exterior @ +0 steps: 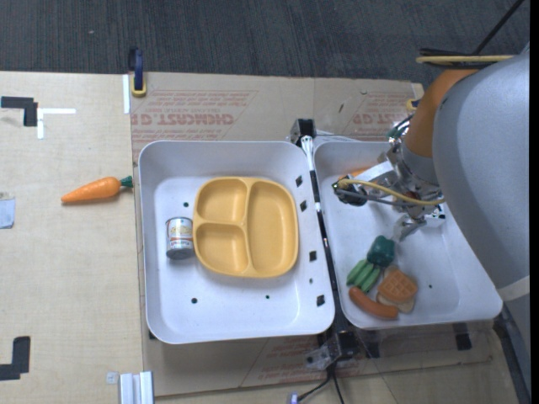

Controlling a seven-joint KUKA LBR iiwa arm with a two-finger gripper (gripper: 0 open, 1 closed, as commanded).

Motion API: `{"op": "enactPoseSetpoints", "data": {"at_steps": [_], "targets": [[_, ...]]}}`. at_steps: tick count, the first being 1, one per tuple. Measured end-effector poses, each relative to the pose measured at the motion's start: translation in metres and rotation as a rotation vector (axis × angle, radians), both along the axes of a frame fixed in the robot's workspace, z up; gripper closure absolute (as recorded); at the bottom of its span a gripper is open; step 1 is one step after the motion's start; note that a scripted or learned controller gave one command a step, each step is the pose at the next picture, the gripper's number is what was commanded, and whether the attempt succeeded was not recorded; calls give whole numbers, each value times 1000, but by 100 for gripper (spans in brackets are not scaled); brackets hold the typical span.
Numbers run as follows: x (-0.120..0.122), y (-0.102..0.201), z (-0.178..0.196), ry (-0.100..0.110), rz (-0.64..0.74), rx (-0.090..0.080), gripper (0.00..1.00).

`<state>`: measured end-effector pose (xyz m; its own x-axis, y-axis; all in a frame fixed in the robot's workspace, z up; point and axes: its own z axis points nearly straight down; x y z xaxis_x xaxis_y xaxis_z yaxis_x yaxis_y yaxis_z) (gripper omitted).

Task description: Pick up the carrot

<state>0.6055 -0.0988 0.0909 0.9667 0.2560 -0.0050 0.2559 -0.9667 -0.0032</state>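
Note:
The orange carrot (93,190) with a small green top lies on the wooden bench, left of the left bin (160,301) and outside both bins. My gripper (410,222) hangs over the upper middle of the right bin (459,297), far to the right of the carrot. It is below the grey arm with its orange band (438,99). Nothing shows in the gripper.
The left bin holds a yellow divided plate (247,225) and a small can (178,237) beside it. In the right bin's front lie a green vegetable (373,266), a waffle (397,288) and a sausage (373,305). A looped cable (370,190) hangs by the wrist.

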Motion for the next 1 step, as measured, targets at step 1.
{"op": "enactPoseSetpoints", "data": {"at_steps": [1], "targets": [[0,0,0,0,0,0,0]]}}
